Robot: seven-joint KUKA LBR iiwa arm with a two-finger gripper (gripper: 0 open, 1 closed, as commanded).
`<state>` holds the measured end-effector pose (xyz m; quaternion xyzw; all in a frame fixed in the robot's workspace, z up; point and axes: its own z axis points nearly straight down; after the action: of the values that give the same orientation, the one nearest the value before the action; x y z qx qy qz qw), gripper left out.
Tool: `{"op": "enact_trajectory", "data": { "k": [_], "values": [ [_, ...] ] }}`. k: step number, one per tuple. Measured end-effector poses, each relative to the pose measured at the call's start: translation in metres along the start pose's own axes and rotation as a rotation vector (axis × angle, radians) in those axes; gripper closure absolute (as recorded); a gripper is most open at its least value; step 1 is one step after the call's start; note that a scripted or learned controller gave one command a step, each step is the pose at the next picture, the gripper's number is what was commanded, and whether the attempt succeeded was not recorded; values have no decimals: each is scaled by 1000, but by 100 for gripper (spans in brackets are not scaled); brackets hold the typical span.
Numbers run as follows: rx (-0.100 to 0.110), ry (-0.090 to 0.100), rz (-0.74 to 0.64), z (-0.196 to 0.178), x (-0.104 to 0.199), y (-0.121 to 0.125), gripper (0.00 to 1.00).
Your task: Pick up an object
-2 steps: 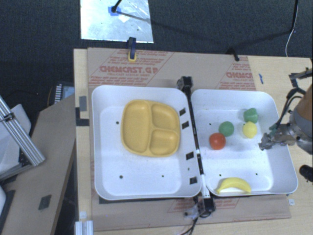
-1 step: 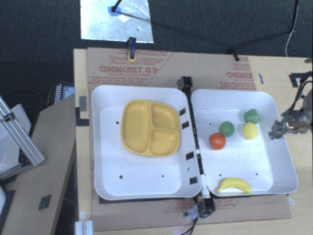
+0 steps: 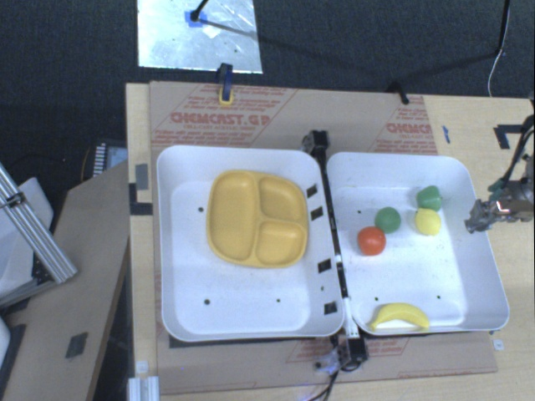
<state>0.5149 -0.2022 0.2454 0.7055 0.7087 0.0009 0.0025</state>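
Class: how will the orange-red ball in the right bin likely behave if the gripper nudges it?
The orange-red ball looks round and smooth, so it probably rolls. The green ball close beside it may get bumped.

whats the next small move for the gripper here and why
Probably a short move left into the right bin, toward the yellow ball. The gripper sits at that bin's right rim holding nothing, and the yellow ball lies nearest it, beside the green piece.

Dark carpet floor; tan surface under printed cardboard sheet; shiny metal plate on floor; aluminium framing at left.
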Motion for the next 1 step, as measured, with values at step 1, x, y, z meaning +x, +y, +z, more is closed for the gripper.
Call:
{"op": "enact_trajectory", "data": {
  "k": [1],
  "values": [
    [2,3,-5,9,59,11,100]
  ]
}}
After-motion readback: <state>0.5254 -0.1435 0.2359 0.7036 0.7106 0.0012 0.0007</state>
